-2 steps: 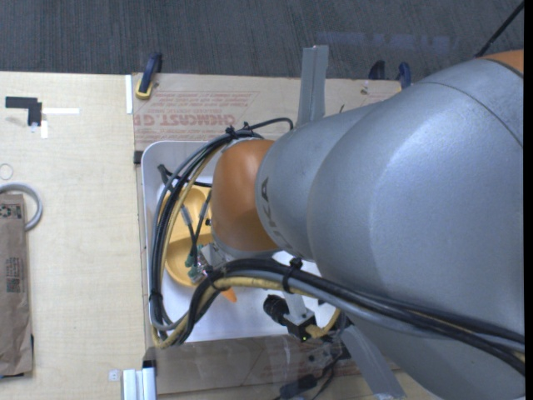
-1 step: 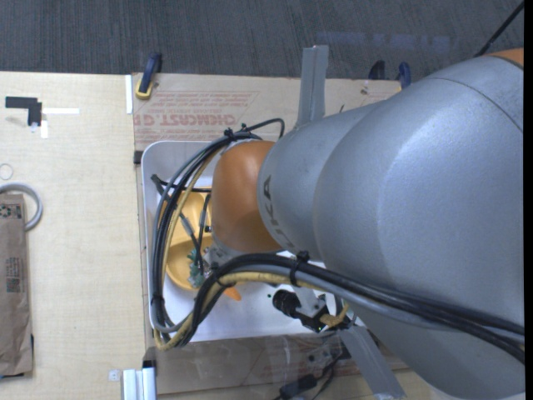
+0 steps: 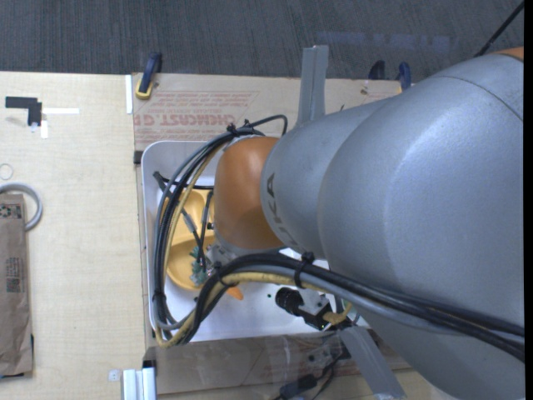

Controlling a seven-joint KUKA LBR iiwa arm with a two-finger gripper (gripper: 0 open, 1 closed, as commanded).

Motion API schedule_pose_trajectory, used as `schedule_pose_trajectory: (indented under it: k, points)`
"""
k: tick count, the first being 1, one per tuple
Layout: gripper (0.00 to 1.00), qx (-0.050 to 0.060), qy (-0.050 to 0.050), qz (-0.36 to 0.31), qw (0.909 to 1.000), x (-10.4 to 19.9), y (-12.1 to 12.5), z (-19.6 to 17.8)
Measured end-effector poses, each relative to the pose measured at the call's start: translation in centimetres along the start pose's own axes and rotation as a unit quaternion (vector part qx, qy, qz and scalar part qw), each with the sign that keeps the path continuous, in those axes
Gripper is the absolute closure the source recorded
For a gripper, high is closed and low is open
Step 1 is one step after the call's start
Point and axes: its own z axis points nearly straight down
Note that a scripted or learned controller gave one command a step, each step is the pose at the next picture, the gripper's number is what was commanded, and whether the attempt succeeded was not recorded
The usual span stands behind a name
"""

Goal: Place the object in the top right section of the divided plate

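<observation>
Arm over white bin; claw hidden, state cannot be told.
Grey arm (image 3: 400, 198) and black cables (image 3: 179, 223) cover most of yellow divided plate (image 3: 181, 252) in shallow white bin (image 3: 148, 223) at tabletop's middle; object not discernible.

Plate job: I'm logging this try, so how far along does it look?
Done: the arm has reached down over the yellow plate in the white bin. In hand: cannot tell, since the arm hides its gripper and any object. Left: nothing confirms an object lying in the plate's top right section, so placement is unverified.
</observation>
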Motion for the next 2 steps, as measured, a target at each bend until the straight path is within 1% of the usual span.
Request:
schedule_pose_trajectory:
  k: [1, 2]
  points:
    - [1.00, -0.003, 0.000, -0.097, 0.9953, 0.1, 0.1, 0.6]
    - [1.00, 0.013, 0.005, 0.048, 0.9988, 0.9, -0.5, -1.5]
